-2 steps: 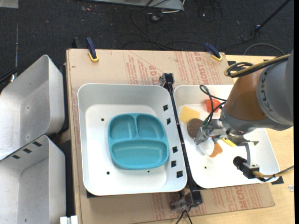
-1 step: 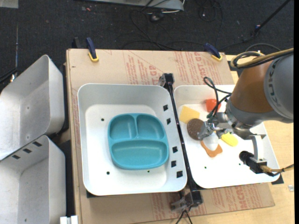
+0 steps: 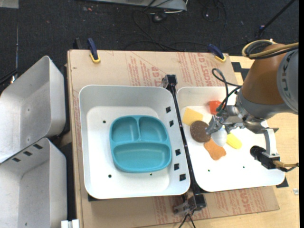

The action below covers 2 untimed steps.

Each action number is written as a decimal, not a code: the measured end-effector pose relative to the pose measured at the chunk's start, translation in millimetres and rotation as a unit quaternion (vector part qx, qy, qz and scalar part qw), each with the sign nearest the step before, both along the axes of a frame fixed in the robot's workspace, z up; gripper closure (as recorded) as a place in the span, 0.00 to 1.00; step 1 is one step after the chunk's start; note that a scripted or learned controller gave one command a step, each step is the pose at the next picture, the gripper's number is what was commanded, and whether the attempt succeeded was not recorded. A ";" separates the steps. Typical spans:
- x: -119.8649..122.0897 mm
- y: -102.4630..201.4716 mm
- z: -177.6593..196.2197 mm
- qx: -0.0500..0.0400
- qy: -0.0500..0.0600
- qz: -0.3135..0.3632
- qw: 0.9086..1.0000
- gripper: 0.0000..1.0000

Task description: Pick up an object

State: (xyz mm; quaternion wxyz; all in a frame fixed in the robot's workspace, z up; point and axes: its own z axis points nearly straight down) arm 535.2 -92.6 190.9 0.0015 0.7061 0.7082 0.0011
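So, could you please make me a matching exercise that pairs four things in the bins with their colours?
Things:
1. divided tray
2. round disc
3. flat piece below the disc
4. small block right of that piece

Colours:
A. orange
B. teal
C. yellow
D. brown

Pairs: 1-B, 2-D, 3-A, 4-C
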 end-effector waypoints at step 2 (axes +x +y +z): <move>-5.9 64.7 58.8 0.001 0.002 0.003 1.000 1.00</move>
